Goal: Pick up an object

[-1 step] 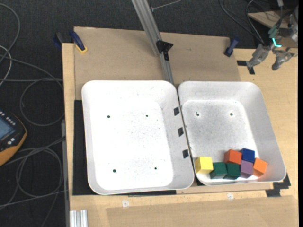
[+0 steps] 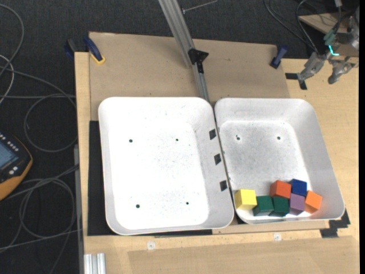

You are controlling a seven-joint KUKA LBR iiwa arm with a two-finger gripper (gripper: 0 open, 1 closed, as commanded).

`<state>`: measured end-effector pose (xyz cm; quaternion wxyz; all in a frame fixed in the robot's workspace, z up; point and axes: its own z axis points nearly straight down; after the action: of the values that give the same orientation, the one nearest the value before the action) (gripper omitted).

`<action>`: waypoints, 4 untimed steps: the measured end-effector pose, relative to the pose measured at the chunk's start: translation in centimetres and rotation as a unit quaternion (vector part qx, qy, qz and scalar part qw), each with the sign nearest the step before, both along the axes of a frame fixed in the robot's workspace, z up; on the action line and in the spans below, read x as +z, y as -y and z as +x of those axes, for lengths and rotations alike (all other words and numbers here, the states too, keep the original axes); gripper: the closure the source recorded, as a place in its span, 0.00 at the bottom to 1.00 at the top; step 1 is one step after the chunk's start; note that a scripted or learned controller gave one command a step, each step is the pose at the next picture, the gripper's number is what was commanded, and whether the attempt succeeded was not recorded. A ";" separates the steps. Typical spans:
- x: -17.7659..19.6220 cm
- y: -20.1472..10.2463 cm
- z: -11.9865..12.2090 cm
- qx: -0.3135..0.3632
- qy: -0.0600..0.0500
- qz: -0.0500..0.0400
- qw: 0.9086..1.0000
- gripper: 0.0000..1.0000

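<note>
The wooden bench sits on a dark carpet floor, with black cables lying loose on the floor at the left. Two white bins rest on the bench side by side. A gray metal pole slants down to the gap between them. Blue clamps grip the bench's far edge.

The left bin has only small dark dots. In the right bin, the blocks crowd the near edge: a yellow block, two green blocks, a purple block, a blue block and two orange blocks.

The gripper hangs over the bench's far right corner, well apart from the blocks, with its fingers spread and nothing between them.
</note>
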<state>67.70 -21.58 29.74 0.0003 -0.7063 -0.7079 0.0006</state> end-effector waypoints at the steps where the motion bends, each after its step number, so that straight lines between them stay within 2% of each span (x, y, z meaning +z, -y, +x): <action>1: -4.3 -0.5 0.1 0.000 -0.002 0.001 1.000 0.00; 2: -9.4 -0.7 -1.0 -0.001 -0.002 0.001 1.000 0.00; 3: -14.0 -1.1 -0.3 0.000 -0.002 0.001 1.000 0.00; 4: -12.4 -1.0 -0.1 0.001 0.002 -0.001 1.000 1.00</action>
<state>67.58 -20.53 17.35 -0.0015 -0.7057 -0.7085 -0.0004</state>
